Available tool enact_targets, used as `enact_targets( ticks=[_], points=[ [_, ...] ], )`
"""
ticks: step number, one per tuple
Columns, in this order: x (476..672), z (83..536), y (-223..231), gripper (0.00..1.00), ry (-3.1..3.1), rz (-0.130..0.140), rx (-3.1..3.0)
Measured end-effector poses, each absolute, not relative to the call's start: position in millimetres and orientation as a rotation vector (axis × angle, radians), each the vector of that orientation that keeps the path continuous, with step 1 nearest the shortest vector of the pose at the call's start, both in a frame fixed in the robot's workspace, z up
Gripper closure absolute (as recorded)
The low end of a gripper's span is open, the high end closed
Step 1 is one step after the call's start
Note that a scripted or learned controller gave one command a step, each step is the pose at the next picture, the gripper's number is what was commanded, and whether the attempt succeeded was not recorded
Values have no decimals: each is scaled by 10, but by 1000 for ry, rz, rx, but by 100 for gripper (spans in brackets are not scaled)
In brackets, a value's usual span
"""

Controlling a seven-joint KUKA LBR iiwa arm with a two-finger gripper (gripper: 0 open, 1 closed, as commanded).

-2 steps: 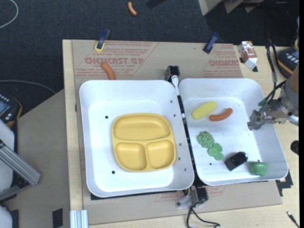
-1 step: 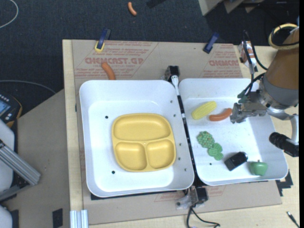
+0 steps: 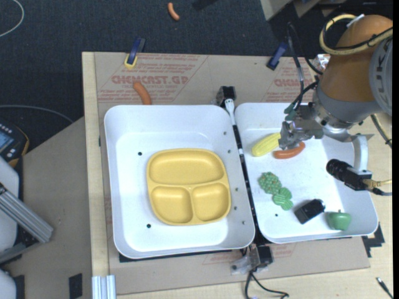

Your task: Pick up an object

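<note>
- The grey two-finger gripper (image 3: 290,141) sits low over the small orange-red toy sausage (image 3: 289,153); whether it is spread or pinching cannot be told.
- Beside the sausage lies a yellow plastic corn cob (image 3: 265,144).
- The sausage looks light, smooth and slippery; its middle seems the best hold.

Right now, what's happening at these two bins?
The arm's gripper is down in the right bin, right over an orange sausage-shaped toy beside a yellow corn cob. Nothing looks lifted yet. A green piece, black block and green apple-like toy lie nearby. The left bin holds a yellow divided plate.
</note>
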State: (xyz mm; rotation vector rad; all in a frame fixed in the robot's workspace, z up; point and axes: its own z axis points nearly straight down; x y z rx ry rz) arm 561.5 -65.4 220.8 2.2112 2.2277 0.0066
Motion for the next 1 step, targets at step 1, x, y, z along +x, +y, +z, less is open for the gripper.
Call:
enact_targets(
  ticks=[1],
  points=[
    [5927,2303,-156,100,2227,7,2211]
  ],
)
